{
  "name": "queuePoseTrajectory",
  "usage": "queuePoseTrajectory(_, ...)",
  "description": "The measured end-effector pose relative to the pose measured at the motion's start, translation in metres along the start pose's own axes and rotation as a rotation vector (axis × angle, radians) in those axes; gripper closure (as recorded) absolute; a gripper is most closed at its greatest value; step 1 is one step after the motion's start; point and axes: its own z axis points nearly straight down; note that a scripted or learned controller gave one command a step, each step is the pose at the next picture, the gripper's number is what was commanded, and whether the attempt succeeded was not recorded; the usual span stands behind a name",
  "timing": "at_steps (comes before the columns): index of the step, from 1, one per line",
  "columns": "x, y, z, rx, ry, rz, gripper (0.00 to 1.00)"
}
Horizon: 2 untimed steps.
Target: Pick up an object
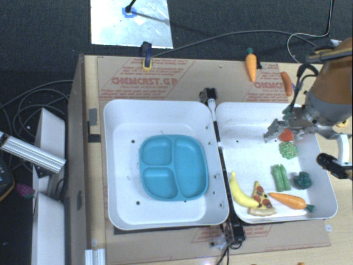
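Small red object (286, 135) under the jaws (288, 130); bumpy green piece (287, 149) beside it

You have two white bins on the worktop (165, 73): the left bin (118, 148) holds one blue divided plate (172, 167), and the right bin (248, 120) holds the toy food. In that right bin you can count one banana (241, 192), one pizza slice (261, 199), one carrot (289, 201), one green pod-like vegetable (279, 177), one dark green leafy piece (302, 180), one light green bumpy piece (287, 149) and one red item (285, 134), partly hidden under the arm. Beyond the right bin, on the worktop's far edge, you get two more orange pieces, a second carrot (251, 66) and an orange stick-shaped item (286, 83), plus one blue-and-yellow clamp (146, 55).
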Motion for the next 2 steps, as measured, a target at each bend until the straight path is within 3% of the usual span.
queuePoseTrajectory(1, -0.052, -0.004, 0.018, 0.000, -0.001, 0.002, 0.00)
queuePoseTrajectory(2, -0.059, 0.078, 0.110, 0.003, 0.001, -0.001, 0.00)
